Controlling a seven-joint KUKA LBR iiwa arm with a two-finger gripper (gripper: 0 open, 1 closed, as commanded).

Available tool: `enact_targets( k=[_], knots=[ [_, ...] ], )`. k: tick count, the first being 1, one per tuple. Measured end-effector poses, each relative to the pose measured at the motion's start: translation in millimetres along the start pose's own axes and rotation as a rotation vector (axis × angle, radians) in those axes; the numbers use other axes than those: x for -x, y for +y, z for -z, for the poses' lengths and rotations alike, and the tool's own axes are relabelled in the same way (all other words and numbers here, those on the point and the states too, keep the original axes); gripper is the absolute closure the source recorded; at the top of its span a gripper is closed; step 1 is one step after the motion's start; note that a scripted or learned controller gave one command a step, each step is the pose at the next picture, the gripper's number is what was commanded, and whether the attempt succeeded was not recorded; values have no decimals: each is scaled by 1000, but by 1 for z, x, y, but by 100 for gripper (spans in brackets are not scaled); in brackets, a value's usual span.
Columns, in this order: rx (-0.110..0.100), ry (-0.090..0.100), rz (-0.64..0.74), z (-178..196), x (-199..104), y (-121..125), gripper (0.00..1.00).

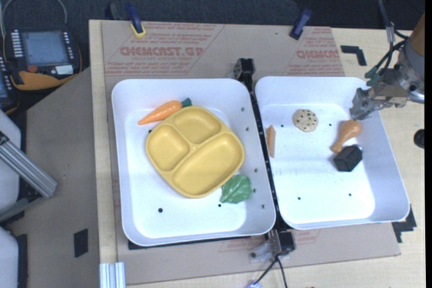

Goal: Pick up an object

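Take the right bin as the landmark. In its near half nothing but bare white floor shows. Toward the middle of its right side lies a small black block, and just beyond it, touching or nearly so, an orange cone-shaped piece lies tilted. Against the bin's left wall rests a slim orange stick, and further back, left of centre, sits a cookie.

At the bin's far right corner the gripper hangs low over the floor, just beyond the upper end of the orange cone-shaped piece. Whether it is spread or closed I cannot tell; nothing is visibly clamped in it.

This looks like the approach step, with no object lifted yet. The orange cone-shaped piece seems the likely target. The next move calls for centring over it, descending so it sits inside the grip, closing, then lifting. The black block crowds its near end, so a sloppy descent may nudge both.
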State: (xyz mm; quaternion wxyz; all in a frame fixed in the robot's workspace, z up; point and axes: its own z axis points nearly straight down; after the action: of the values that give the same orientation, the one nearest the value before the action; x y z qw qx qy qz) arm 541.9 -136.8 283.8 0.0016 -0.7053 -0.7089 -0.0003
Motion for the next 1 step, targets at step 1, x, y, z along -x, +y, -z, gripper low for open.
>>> enact_targets(
  k=[1],
  knots=[
    [-1,0,1,-18,-58,2,100]
  ],
)
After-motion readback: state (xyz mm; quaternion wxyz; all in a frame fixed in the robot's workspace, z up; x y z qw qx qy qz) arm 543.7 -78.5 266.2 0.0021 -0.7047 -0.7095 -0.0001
